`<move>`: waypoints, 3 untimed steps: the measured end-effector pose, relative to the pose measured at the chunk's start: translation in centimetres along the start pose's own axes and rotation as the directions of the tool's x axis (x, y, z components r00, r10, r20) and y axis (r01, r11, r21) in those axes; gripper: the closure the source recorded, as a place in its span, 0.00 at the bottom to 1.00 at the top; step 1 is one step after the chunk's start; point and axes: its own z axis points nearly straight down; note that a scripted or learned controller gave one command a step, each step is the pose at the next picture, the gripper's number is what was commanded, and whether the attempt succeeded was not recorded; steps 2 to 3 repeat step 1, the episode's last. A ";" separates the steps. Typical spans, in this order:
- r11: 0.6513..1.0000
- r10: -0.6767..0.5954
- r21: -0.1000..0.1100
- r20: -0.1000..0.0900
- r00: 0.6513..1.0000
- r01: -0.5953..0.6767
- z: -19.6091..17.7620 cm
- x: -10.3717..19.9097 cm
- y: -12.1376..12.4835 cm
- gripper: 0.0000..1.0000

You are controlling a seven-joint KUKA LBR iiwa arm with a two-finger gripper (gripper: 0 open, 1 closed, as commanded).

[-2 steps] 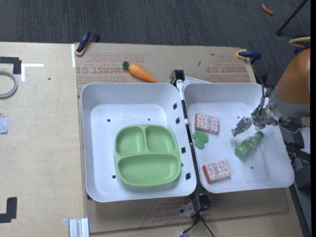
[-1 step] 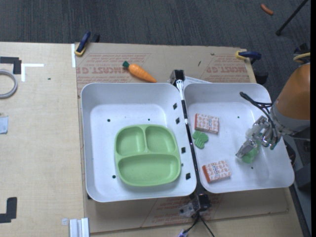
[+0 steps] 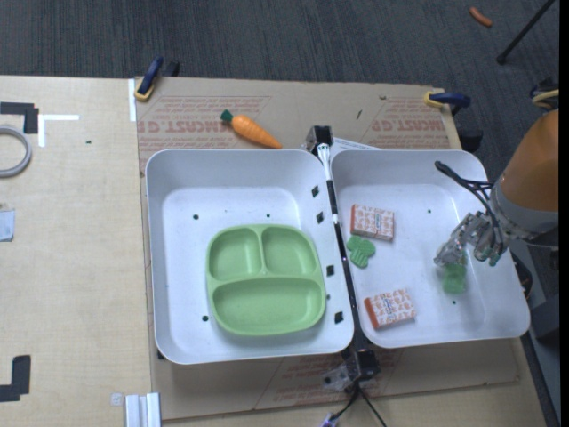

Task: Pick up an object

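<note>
In the right bin (image 3: pixel 498 323), the gripper (image 3: pixel 455 261) hangs over a small green object (image 3: pixel 454 280). Blur hides whether it is gripping; contact looks possible.

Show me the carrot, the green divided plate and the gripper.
carrot (image 3: pixel 254 131): camera view, middle of its orange body.
green divided plate (image 3: pixel 265 305): camera view, floor of its large compartment.
gripper (image 3: pixel 453 258): camera view, at its fingertips.
</note>
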 end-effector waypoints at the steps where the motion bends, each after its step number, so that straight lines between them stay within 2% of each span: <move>1: 0.982 0.190 0.002 -0.001 0.982 -0.190 -13.4 4.9 3.4 1.00; 3: 0.982 0.190 0.002 -0.001 0.982 -0.190 -13.4 4.9 3.4 1.00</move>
